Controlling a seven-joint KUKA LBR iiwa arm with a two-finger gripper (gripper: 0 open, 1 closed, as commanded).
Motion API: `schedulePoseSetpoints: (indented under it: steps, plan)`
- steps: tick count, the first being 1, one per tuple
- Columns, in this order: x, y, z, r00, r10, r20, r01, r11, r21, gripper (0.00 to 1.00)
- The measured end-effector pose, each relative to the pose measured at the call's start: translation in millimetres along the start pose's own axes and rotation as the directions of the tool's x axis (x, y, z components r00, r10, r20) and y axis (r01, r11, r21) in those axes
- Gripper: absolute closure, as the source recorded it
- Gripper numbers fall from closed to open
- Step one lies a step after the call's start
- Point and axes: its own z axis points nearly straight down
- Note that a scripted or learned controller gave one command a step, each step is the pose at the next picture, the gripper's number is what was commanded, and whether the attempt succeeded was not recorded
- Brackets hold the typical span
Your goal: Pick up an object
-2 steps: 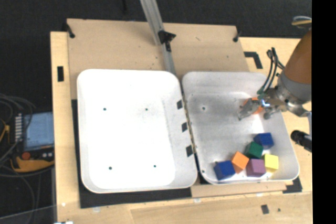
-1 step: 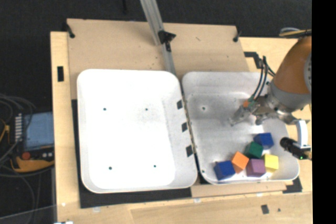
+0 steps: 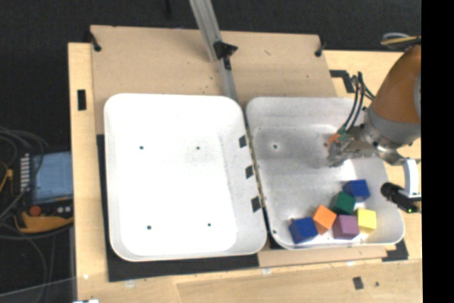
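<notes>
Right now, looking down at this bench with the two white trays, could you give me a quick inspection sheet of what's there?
Surface: tan wooden bench bearing the left white shallow bin and the right white shallow bin side by side.
Job's things: in the right bin's near corner, clustered: large blue cube, orange cube, purple cube, yellow cube, green cube, small blue cube.
Clutter: nothing seen.
Grippers: two-finger gripper low over the right bin, apart from the cubes; too blurred to judge its state.
Cables: dark cables on the arm; loose wires at far left.
Surroundings: grey metal pole; blue box beside the bench.
</notes>
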Motion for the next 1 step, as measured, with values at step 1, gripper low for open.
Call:
schedulePoseSetpoints:
  steps: [1]
  plan:
    - [-2.8,-0.2,-61.6,1.000,-0.008,0.001,0.008,1.000,0.002,1.00]
